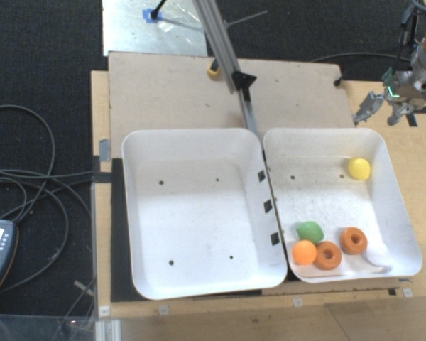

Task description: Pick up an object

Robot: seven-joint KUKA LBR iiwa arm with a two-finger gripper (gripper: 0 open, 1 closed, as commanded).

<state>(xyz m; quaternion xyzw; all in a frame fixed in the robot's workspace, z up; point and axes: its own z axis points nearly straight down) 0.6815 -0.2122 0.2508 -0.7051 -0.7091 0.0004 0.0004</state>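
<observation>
The gripper [383, 109] hangs above the right bin's [383, 144] far right corner, fingers spread. In that bin lie a yellow ball [359, 168] (alone, far side), green object [310, 231], orange ball [304, 252] and two orange rings [341, 248].

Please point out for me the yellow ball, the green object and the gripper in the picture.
yellow ball [359, 168]: camera view, middle of the ball.
green object [310, 231]: camera view, middle of its top.
gripper [383, 111]: camera view, midway between its fingertips.
</observation>
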